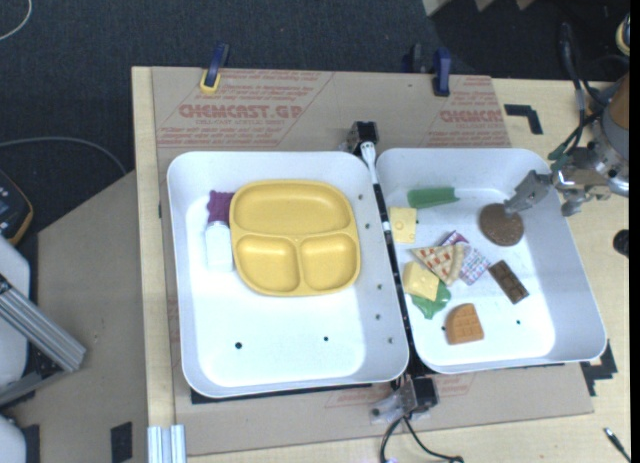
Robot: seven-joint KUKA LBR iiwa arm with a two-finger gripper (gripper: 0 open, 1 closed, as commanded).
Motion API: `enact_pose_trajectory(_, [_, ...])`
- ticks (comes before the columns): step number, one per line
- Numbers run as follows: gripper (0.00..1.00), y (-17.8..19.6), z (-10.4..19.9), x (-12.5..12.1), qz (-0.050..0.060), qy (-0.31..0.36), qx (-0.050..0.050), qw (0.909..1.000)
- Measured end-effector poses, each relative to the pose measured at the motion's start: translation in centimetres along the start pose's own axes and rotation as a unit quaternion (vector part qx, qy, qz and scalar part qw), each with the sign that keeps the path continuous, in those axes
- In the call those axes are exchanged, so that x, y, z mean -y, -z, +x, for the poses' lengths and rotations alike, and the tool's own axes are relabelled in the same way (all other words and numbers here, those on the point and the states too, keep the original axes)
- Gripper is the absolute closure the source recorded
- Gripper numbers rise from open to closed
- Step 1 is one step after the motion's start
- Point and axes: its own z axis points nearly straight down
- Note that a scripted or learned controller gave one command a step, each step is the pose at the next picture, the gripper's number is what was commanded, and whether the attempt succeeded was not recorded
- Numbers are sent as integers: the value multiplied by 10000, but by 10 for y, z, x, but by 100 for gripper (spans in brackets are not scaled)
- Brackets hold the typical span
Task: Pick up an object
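Gripper (528,195) mine, hovering just right of and above the round brown cookie-like disc (501,225) in the right white bin (575,281); finger state I cannot tell. Nothing picked; grasp and lift remain.

two bins sit side by side on the bench (300,101). in the left bin (280,351), a divided tray (295,236) lies toward the rear, with a bottle (217,246) at its left. in the right bin (570,301), small food pieces (445,261) cluster near the left wall. a round disc (501,224) lies right of them, below my gripper (545,191).
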Motion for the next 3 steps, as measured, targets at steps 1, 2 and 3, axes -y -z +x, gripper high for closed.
enact_pose_trajectory(1, [0,-57,-6,8,9,-7,-1,10000])
enact_pose_trajectory(2, [0,-104,0,16,1,-3,-3,10000])
enact_pose_trajectory(3, [0,-127,1,13,-36,-2,-4,10000])
